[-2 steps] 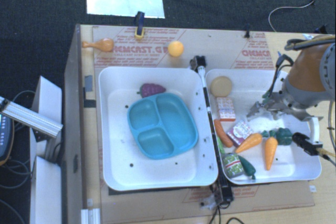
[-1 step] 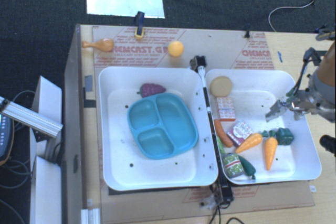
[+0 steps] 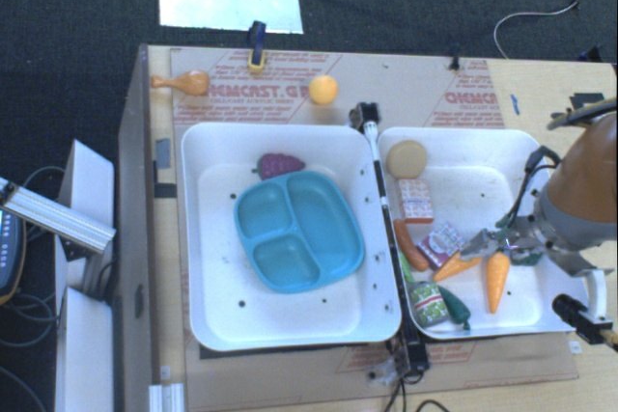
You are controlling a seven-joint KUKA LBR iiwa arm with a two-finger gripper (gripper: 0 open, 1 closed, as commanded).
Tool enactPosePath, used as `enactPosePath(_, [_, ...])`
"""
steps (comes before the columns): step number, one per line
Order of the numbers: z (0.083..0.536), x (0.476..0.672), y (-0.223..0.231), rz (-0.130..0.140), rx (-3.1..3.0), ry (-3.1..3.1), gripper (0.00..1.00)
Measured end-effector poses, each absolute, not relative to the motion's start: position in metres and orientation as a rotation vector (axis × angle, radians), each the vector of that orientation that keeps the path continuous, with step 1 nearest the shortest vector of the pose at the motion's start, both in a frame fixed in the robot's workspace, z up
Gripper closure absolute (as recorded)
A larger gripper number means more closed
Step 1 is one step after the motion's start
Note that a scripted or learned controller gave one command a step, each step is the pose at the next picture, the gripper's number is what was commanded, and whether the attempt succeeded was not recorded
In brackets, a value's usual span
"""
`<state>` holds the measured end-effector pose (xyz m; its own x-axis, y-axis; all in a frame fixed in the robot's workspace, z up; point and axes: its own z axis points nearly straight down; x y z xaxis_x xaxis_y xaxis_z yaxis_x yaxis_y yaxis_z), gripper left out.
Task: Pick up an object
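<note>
Approach step: gripper point(image 3: 504, 244) poised just above the toy carrot point(image 3: 496, 280) in the right bin point(image 3: 521, 148); fingers apparently spread, grasping nothing; next, descend and clench

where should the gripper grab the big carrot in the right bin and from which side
Grip the carrot across its thick upper half, coming straight down from above. It lies flat on the right bin floor, pointing toward the near wall, with bare floor to its right. A smaller carrot sits close on its left, so closing across the width there looks tight.
</note>
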<state>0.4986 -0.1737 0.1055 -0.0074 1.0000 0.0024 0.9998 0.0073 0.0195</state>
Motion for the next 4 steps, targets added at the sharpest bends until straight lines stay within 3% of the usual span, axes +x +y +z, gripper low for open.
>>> enactPosePath(1, [0.115, 0.498, -0.175, 0.02, 2.206, 2.221, 1.0])
enactPosePath(2, [0.2, 0.488, -0.136, 0.004, 2.216, 2.223, 1.0])
enactPosePath(3, [0.2, 0.487, -0.136, 0.003, 2.217, 2.222, 0.0])
enactPosePath(4, [0.088, 0.518, -0.114, 0.011, 2.214, 2.221, 0.0])
